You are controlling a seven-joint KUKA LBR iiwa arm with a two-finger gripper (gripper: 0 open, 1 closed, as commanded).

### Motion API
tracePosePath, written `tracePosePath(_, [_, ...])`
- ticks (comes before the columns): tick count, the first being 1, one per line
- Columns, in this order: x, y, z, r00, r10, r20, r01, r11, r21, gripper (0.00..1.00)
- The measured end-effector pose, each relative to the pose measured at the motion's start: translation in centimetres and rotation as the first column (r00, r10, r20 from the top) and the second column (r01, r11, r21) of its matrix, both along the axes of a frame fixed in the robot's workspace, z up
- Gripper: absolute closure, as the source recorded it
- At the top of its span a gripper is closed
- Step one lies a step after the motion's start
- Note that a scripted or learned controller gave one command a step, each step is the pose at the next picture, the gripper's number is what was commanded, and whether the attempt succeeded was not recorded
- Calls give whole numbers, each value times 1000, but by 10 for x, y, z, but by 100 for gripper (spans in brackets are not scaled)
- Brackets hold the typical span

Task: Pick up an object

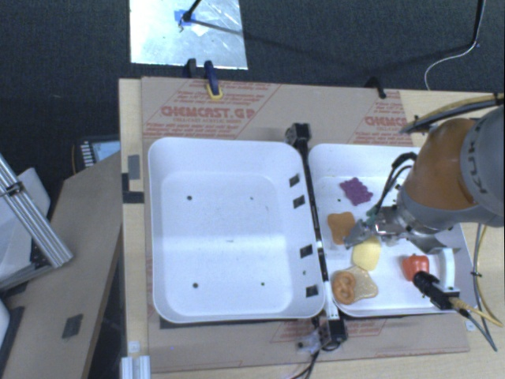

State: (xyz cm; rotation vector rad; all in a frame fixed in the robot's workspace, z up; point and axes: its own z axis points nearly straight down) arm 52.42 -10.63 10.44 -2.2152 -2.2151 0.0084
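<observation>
The gripper (364, 232) hangs low in the right bin (379, 158), just above the yellow object (367, 255) and beside the orange piece (341, 226); its opening I cannot tell; the purple piece (355, 189) lies near; the left bin (170, 160) is beside.

The arm (450, 176) covers the right bin's (331, 158) far right part; beside the yellow object (366, 255), the pincer (369, 231) is blurred.

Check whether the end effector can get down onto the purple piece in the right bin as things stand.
Probably yes. The purple piece lies alone near the right bin's far side with nothing on it, and the end effector hangs just beside it, above the yellow piece.
</observation>
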Motion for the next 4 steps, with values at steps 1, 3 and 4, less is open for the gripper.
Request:
tracePosePath(1, [3, -1, 5, 1000, 1, 11, -1, 1000, -2, 0])
tracePosePath(3, [-35, 4, -8, 1000, 1, 16, -1, 1000, -2, 100])
tracePosePath(4, [-35, 82, 85, 1000, 12, 20, -12, 1000, 0, 100])
